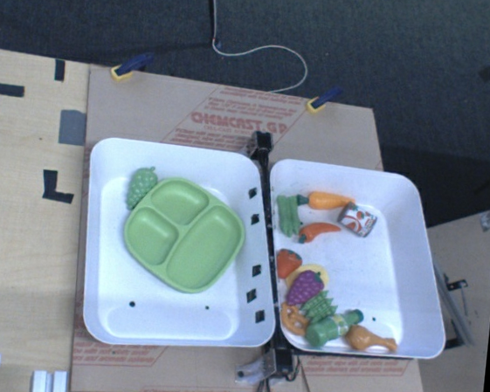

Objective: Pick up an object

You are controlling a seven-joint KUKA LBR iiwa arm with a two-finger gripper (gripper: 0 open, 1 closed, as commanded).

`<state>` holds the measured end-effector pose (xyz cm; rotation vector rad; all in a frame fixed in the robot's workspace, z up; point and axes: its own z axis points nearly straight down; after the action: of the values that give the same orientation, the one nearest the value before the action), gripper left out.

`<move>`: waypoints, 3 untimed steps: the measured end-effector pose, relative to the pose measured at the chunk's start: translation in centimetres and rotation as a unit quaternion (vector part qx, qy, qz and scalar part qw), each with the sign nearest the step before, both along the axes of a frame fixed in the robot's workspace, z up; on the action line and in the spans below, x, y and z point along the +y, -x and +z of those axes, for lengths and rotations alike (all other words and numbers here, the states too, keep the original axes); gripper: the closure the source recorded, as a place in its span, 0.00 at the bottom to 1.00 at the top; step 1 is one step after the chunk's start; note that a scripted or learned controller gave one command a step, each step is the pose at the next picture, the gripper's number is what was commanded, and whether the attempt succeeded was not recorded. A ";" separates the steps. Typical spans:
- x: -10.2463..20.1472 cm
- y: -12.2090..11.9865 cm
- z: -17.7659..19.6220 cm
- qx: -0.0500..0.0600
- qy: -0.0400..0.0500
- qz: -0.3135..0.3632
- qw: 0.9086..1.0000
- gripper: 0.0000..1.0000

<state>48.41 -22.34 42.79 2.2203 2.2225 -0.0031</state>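
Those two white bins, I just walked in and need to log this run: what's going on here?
Nothing is being handled at this moment. The left bin holds a green divided plate with a green bunch of grapes at its edge. The right bin holds toy food crowded toward the divider: a carrot, a small can, purple grapes and others. No pick has started.

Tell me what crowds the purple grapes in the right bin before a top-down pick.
Nothing lies on the purple grapes, but toys press in: a yellow piece behind, a red one beside, green toys in front.

Lab bench: taped cardboard (pixel 237 115), twin white bins (pixel 102 218).
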 end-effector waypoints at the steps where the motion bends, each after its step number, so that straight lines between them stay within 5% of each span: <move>1: 0.0 0.0 -1.4 0.000 0.000 0.000 1.000 1.00; 2: 0.0 0.0 -0.6 -0.001 0.000 0.000 1.000 1.00; 3: 1.6 -1.8 11.5 -0.008 0.002 0.002 1.000 1.00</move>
<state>50.16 -20.74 54.26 2.2067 2.2161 0.0090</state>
